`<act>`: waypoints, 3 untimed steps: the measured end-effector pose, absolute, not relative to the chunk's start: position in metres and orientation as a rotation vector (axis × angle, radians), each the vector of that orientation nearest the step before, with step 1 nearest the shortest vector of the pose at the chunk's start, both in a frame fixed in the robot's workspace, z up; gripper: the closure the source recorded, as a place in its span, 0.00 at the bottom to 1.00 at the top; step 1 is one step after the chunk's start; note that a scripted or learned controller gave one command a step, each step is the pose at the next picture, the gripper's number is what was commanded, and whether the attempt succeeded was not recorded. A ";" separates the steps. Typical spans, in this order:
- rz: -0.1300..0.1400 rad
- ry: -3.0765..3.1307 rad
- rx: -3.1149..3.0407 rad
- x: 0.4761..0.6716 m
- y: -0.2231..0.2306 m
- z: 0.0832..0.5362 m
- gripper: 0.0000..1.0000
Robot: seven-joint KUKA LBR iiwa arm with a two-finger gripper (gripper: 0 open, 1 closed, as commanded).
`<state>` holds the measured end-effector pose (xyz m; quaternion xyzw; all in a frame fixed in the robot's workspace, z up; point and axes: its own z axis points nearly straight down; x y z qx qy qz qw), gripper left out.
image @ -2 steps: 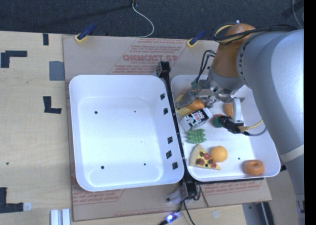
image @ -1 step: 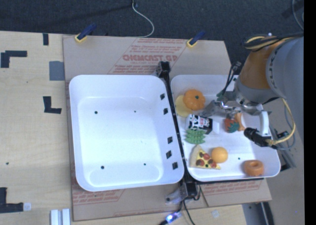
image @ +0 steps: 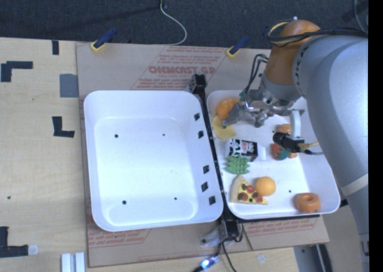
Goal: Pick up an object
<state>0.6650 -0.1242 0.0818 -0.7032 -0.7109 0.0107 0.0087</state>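
My gripper (image: 248,113) hangs low over the back of the right bin (image: 316,176), under the grey wrist with its orange band. Just to its left lies an orange rounded piece (image: 225,107), with a pale yellow piece (image: 221,131) in front of that. A black-and-white carton (image: 243,148) sits right in front of the gripper, and a green leafy toy (image: 237,164) lies below the carton. I see nothing held in the gripper.
Toward the front of the right bin lie a pizza slice (image: 246,193), an orange ball (image: 266,186) and a donut (image: 308,202). A small orange-red toy (image: 280,152) lies at mid right. The left bin (image: 96,145) adjoins along a black-clipped divider (image: 206,145).
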 end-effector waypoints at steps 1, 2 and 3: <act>0.054 -2.213 -2.216 0.661 -0.105 0.082 0.00; 0.051 -2.210 -2.218 0.661 -0.106 0.082 0.00; 0.051 -2.210 -2.218 0.661 -0.105 0.082 0.00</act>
